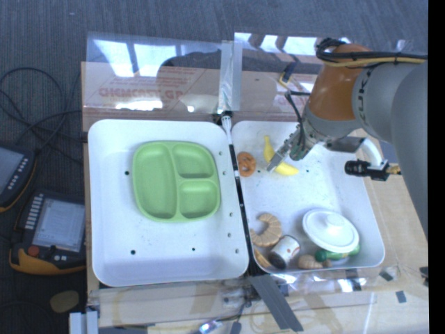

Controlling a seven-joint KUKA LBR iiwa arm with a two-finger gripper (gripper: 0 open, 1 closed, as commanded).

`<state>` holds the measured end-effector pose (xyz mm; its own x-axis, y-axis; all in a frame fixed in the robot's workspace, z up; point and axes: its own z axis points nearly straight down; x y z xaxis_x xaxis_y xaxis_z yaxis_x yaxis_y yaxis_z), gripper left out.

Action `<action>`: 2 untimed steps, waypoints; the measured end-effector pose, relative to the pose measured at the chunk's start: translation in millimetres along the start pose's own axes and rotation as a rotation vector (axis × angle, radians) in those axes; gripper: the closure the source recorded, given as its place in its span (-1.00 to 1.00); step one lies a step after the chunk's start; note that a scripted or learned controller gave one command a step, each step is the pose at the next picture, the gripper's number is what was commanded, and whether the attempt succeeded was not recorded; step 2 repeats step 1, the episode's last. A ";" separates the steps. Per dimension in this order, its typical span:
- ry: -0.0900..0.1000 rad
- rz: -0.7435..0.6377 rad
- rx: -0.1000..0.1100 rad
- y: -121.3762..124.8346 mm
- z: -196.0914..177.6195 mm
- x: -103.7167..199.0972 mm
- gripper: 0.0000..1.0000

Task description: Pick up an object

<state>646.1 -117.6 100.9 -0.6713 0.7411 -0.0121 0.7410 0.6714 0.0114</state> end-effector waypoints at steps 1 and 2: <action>0.009 0.394 0.015 27.5 -83.1 47.3 1.00; 0.009 0.394 0.015 27.5 -83.1 47.3 1.00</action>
